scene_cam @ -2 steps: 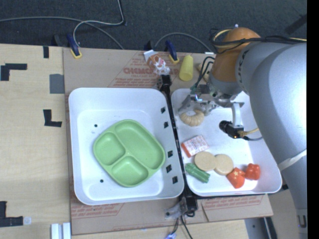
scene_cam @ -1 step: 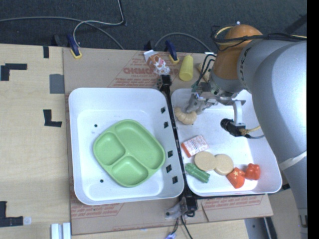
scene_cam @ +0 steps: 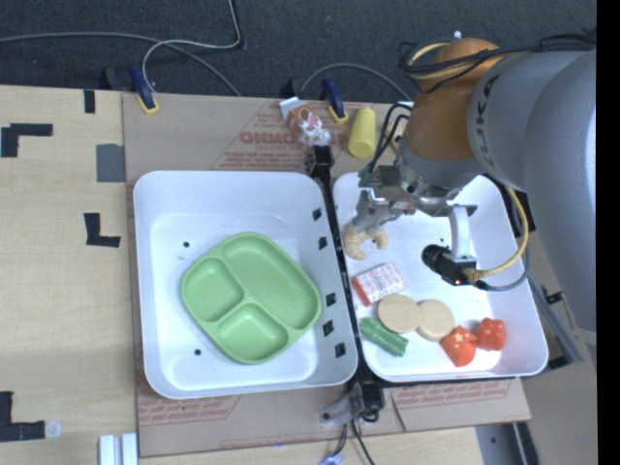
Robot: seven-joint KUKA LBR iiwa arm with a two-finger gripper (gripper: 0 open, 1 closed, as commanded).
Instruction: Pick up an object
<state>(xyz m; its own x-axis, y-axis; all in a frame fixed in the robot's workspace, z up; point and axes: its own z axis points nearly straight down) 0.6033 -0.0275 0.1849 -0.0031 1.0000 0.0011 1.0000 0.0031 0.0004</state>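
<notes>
My gripper (scene_cam: 371, 223) reaches down into the upper left part of the right bin (scene_cam: 513, 250), just above a small tan food piece (scene_cam: 357, 247). Below it in the same bin lie a red-and-white packet (scene_cam: 378, 282), two round tan cookies (scene_cam: 415, 316), a green piece (scene_cam: 384, 337) and red pepper pieces (scene_cam: 475, 340). In the left bin (scene_cam: 155, 260) sits a green divided plate (scene_cam: 251, 296).
The big grey arm with its orange band (scene_cam: 446, 114) covers the right bin's upper right. A yellow object (scene_cam: 361, 131) and a small printed packet (scene_cam: 308, 124) lie on the cardboard behind the bins. Cables run along the back of the bench.
</notes>
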